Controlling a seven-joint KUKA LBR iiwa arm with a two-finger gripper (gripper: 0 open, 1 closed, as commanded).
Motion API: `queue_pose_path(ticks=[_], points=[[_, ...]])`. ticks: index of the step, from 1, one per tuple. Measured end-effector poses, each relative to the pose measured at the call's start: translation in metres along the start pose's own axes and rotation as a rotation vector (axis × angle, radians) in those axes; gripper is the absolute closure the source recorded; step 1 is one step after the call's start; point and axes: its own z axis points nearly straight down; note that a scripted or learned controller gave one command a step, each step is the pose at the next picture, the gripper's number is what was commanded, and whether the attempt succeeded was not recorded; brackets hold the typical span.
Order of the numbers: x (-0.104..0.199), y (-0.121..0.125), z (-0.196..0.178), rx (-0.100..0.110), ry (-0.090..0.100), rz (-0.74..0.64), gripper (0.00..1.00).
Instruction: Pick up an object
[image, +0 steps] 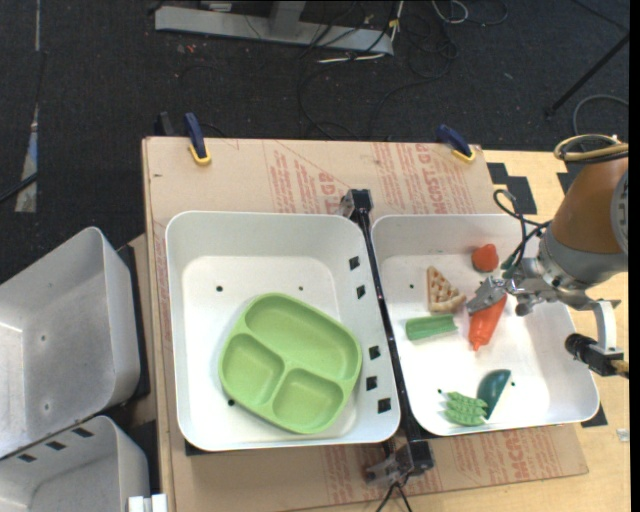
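In the right bin (560, 400) lie several toy foods. An orange carrot (486, 325) sits near the middle, with its upper end right under my gripper (492, 296). The gripper hangs low over the bin and reaches in from the right, touching or almost touching the carrot's top. A red round piece (485, 257) lies just behind the gripper. To its left is a tan waffle wedge (440, 288), and a green stick (430, 327) rests left of the carrot.
A dark teal piece (494, 386) and a green ridged piece (464, 408) lie near the right bin's front wall. The left bin (200, 240) holds a light green divided plate (289, 362). A black divider (375, 290) runs between the bins.
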Motion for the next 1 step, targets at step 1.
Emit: queue_pose_path(ticks=[1], points=[[-0.0002, 0.0026, -0.0147, -0.009, -0.003, -0.001, 1.00]])
